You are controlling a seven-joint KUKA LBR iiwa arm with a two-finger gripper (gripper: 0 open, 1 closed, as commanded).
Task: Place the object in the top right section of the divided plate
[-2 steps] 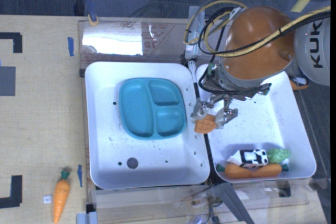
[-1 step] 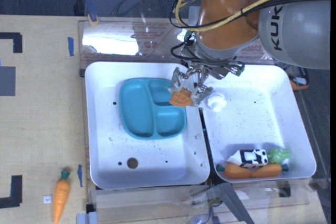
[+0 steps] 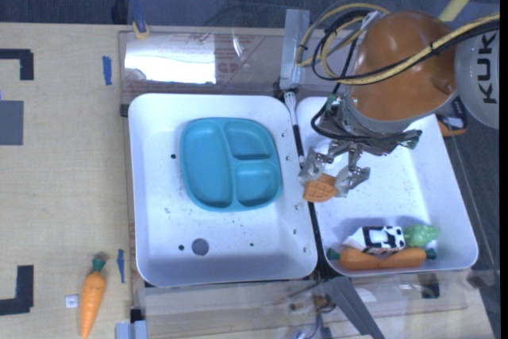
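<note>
While our tool (image 3: pixel 336 173) hangs over the right bin (image 3: pixel 444 194), its fingers seem to pinch the orange waffle-like object (image 3: pixel 320 190); we judge transport next: carry it left to the blue divided plate (image 3: pixel 230 163), top right section.

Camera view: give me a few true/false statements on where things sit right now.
1. The blue divided plate lies in the left bin. True.
2. The pincer hovers over the plate. False: it is over the right bin, by the divider.
3. A waffle-like piece sits at the pincer's tips. True.
4. The toy carrot on the bench lies inside the left bin. False: it lies outside, left of it.
5. The plate's sections hold toys. False: they look bare.
</note>
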